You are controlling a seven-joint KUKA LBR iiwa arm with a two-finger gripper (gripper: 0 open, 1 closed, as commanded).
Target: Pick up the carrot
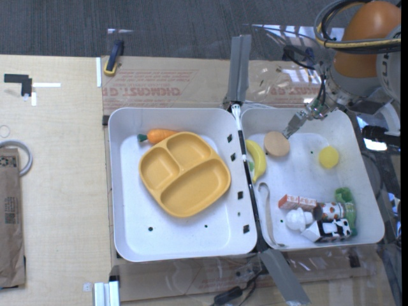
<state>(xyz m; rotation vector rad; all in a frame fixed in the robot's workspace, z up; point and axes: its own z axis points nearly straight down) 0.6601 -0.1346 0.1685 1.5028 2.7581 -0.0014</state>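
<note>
While the grey arm with its orange band (375,19) reaches in from the right, its slim two-finger gripper (288,131) points down and leftward over the back part of the right shallow white bin (366,171), its tip just above the rear edge of a round tan wooden disc (276,144); whether the fingers are parted or closed cannot be told at this angle, and nothing is seen between them. Just left of the disc, a yellow banana (257,159) lies along the bin's left wall. To the right of the disc, apart from it, sits a small yellow ball-like fruit (329,157). Toward the front of that bin lies a cluster: a small red and white carton (298,203), a white bottle-shaped piece (296,220), a black and white cow-patterned box (333,229) and a green object (344,195) behind it. The small orange carrot with a green top (158,135) lies in the left shallow white bin (121,190), at the back left, touching or just beside the rear rim of a yellow three-compartment plastic plate (185,173) that takes up the middle of that bin. The carrot is well apart from the gripper, across the divide between the bins. On the wooden tabletop (51,126) to the left lies a brown paper bag (11,215) at the edge of the view.
</note>
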